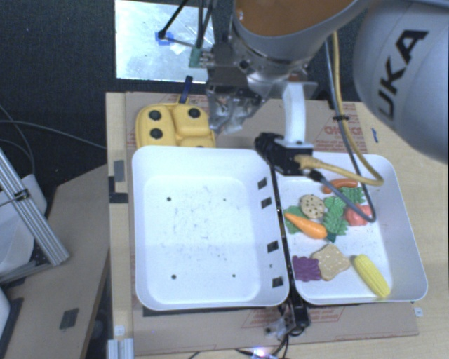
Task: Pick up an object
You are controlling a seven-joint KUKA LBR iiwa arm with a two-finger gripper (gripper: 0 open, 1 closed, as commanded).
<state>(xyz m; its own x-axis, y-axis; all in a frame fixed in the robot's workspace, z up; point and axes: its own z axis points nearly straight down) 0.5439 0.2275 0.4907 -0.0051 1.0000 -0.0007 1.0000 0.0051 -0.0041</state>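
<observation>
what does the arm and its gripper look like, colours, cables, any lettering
The arm is a bulky light-grey shell with dark letters "KA" showing, and an orange band above the wrist. The gripper is a metallic grey block. A yellow cable hangs beside it.

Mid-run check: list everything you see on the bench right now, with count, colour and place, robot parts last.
bins: two, white, side by side on the bench
corn cob: one, yellow, right bin, near corner
toast slice: one, tan, right bin, beside the corn
grapes: one bunch, purple, right bin, near the divider
carrot: one, orange, right bin, middle
cookie: one, tan with dark spots, above the carrot
leafy greens: green, right bin, middle
yellow block: one, behind the left bin
arm: grey with orange band, above the far edge
tool: behind the left bin, by the yellow block
</observation>
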